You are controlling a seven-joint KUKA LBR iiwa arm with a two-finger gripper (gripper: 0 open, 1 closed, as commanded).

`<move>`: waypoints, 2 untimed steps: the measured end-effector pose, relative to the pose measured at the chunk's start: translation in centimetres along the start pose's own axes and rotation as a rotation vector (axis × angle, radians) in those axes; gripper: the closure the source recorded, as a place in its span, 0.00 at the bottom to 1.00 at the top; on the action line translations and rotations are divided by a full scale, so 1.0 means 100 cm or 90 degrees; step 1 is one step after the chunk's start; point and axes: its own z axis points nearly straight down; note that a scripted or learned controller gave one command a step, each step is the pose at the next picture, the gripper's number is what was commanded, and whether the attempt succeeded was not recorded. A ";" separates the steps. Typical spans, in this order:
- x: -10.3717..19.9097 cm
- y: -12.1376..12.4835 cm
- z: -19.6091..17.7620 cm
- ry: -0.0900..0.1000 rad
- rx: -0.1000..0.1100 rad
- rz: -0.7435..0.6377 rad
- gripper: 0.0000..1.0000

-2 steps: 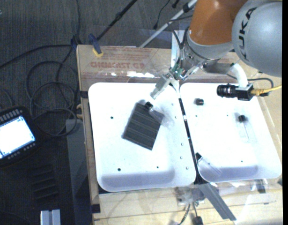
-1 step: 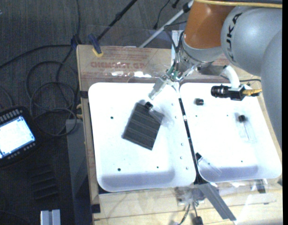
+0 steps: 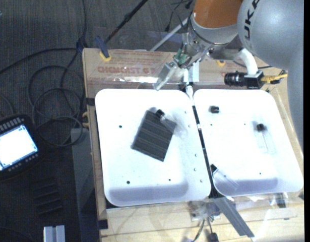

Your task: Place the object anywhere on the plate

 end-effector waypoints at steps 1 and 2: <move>-0.019 -0.039 0.042 -0.001 0.002 -0.071 0.00; -0.071 -0.106 0.041 -0.001 0.001 -0.048 0.00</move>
